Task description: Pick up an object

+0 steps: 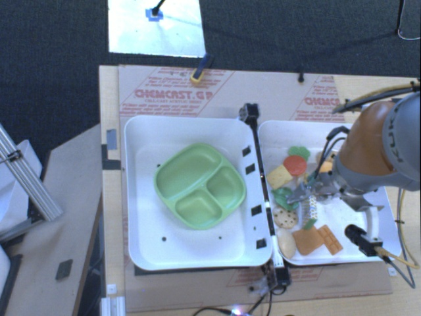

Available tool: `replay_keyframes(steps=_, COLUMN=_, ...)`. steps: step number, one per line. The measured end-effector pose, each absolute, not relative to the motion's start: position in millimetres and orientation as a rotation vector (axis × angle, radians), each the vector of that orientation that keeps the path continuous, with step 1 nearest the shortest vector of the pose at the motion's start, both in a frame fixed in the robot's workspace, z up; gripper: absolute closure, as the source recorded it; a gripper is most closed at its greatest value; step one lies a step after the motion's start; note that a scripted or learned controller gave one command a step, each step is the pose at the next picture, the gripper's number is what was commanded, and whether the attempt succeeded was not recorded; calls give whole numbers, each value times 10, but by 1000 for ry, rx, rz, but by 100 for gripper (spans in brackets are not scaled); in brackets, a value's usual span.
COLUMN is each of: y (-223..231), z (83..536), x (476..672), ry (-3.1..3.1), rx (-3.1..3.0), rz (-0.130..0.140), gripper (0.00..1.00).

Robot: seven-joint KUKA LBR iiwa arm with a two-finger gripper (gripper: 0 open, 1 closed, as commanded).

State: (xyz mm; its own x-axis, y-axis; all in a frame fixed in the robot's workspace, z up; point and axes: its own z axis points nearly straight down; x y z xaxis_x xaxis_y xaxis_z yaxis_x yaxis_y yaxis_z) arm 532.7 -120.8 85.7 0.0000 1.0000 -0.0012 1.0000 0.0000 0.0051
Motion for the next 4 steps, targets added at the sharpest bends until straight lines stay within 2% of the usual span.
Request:
replay_keyframes(steps=1, y=-1211, z=976, x=5342, ry=2216, rx=2216, rz=9, gripper=100)
replay_keyframes(steps=2, y=-1136, z=1434, x=5365, ry=2224, rx=2214, rz=4, gripper=100)
replay_keyframes(steps=3, y=-1157, z=2007, x=5473, ry=2223, rx=2213, rz=5, gripper=100)
replay_keyframes(steps=4, y=-1157, z=2258, x=5485, ry=2224, rx=2214, rz=4, gripper=100)
